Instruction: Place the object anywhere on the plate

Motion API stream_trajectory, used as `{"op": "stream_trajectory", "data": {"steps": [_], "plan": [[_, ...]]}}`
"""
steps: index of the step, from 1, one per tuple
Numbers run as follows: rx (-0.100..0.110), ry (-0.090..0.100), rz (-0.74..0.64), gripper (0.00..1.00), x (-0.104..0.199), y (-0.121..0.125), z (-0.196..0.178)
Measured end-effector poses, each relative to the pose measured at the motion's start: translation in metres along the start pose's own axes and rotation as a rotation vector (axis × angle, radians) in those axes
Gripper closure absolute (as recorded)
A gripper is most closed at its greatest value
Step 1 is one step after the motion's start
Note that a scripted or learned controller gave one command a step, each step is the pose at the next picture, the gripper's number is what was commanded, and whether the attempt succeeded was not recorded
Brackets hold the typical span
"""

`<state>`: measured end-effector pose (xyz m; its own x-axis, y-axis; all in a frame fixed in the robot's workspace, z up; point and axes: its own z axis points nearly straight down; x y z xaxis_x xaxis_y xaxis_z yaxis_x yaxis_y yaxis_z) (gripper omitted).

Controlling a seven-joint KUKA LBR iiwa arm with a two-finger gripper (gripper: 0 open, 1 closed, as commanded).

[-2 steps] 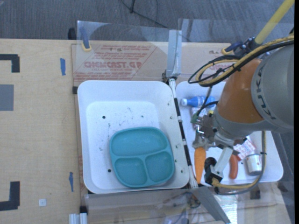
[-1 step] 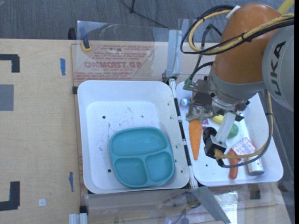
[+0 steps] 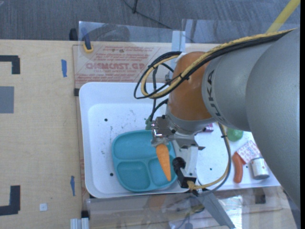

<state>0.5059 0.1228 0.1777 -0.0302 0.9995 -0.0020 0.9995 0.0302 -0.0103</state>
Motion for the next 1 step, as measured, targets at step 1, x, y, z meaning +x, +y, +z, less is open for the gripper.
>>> {"op": "stream_trajectory", "data": {"steps": [1], "plan": [[-0.001, 0.000, 0.002, 0.00, -0.0012, 0.0004, -0.0002]]}}
